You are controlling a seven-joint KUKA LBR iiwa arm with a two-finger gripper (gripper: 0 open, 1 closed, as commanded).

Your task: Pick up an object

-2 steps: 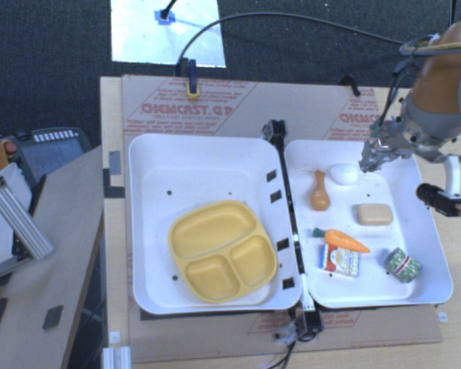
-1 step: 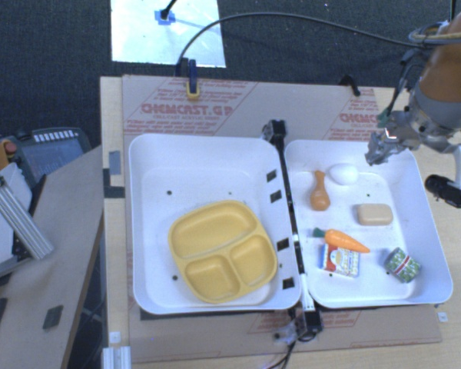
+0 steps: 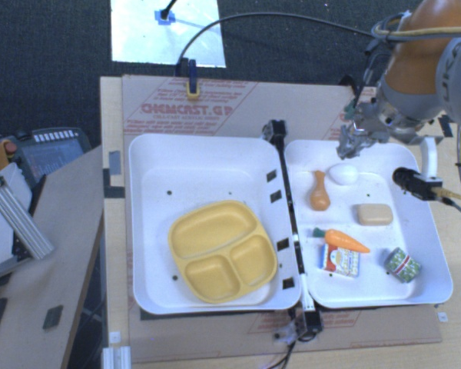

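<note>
The right bin (image 3: 426, 229) holds several small items: a white egg (image 3: 343, 174), a tan drumstick-shaped piece (image 3: 320, 191), a beige block (image 3: 374, 214), an orange carrot (image 3: 344, 240), a red and white packet (image 3: 339, 260) and a green can (image 3: 402, 264). My gripper (image 3: 351, 144) hangs over the far edge of the right bin, just above and behind the egg, with nothing seen between its fingers.
In the left bin (image 3: 150, 167) lies a yellow divided tray (image 3: 219, 249). A black clip strip (image 3: 286, 206) runs along the seam between the bins. The bins rest on cardboard (image 3: 238, 106). A grey device (image 3: 50, 151) sits at the far left.
</note>
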